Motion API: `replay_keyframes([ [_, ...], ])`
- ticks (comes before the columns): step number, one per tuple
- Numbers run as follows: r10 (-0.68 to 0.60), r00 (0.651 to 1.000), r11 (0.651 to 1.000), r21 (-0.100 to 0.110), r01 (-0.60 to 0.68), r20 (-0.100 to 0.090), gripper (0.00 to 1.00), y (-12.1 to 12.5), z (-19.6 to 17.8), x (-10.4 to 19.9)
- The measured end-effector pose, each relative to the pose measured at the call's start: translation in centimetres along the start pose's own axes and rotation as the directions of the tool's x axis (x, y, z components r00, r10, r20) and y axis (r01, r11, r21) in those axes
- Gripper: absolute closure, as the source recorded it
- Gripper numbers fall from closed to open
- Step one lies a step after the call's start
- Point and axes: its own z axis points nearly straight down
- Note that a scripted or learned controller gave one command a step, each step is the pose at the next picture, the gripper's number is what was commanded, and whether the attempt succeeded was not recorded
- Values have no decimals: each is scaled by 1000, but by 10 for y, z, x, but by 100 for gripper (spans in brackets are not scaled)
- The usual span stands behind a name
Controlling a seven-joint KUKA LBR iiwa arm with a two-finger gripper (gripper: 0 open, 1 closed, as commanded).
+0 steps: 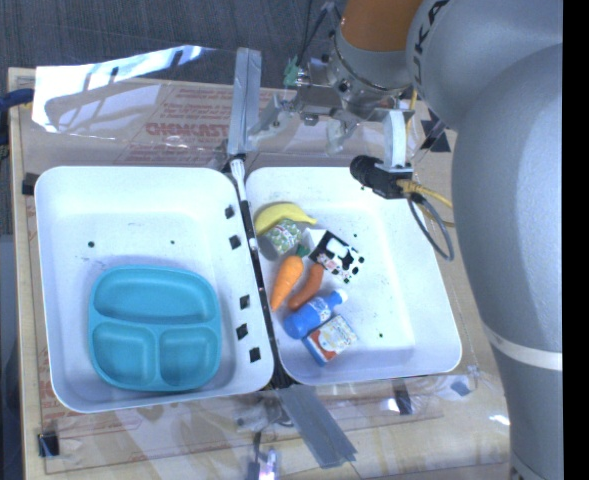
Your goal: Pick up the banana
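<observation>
Floor (124, 13): dark grey carpet, across the top of the frame and down the left edge.
Bench (189, 118): pale wood-coloured top with faint red print, under a clear sheet, filling the middle of the frame.
Glare (114, 73): bright white reflections on the clear sheet, upper left.
Tape (316, 430): grey strip on the bench, bottom centre.
Clamp (12, 98): blue, at the bench's upper left corner.
Light: even, from overhead, soft shadows.
</observation>
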Motion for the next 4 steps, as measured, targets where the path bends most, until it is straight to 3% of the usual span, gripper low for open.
replay_keyframes([
  [1,-20,1000,1000,5,20,0,0,-70,142,-54],
  [2,-140,990,990,2,140,-3,0,-119,219,-116],
  [3,90,996,996,1,-90,-1,0,-44,158,-135],
  [4,-103,995,995,-18,103,0,0,12,206,-106],
])
